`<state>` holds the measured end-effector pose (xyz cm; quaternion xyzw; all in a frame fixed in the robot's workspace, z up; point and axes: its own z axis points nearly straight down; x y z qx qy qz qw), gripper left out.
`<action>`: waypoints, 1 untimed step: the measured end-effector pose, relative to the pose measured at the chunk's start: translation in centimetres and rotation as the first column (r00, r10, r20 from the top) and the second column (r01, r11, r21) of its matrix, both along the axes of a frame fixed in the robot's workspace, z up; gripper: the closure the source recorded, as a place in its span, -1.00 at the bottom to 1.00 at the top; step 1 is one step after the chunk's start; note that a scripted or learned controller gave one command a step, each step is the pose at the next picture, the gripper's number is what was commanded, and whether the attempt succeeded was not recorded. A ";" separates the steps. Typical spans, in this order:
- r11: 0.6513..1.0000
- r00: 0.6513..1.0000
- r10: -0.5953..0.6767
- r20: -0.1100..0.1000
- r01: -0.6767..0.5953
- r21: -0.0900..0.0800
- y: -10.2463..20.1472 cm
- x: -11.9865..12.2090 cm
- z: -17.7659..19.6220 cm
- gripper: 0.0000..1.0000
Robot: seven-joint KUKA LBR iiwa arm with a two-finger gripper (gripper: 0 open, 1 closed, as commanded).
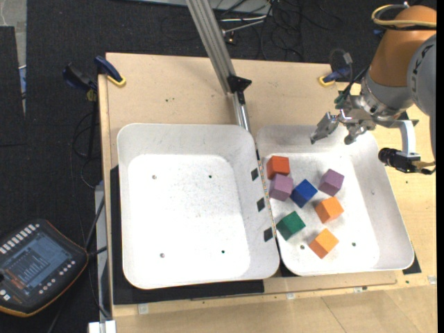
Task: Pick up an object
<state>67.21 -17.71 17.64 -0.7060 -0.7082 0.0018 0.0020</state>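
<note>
Two white bins are sitting side by side on the tan bench. The left bin is taking up the middle of the frame, and small dark specks are showing on its floor. The right bin is sitting at the lower right and is holding seven small blocks.

A red block is lying at the top of the bunch. Just under it a purple block is touching a blue block. A second purple block is sitting to the right of the blue one. An orange block is lying just below that. A green block is resting lower down, near the bin's left wall. A second orange block is sitting lowest of all.

The gripper is hanging at the upper right, over the top edge of the right bin. Its two fingers are spreading apart and nothing is between them. It is staying well apart from the blocks.

The arm is being cut off by the right edge of the frame. A metal pole is crossing the top of the frame and hiding part of the bench. A handheld screen is lying at the lower left, and its words are too small to read.
</note>
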 end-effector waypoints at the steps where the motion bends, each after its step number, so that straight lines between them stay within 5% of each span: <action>1: 1.000 1.000 0.001 0.002 -0.001 0.000 0.4 0.8 -4.9 -1.00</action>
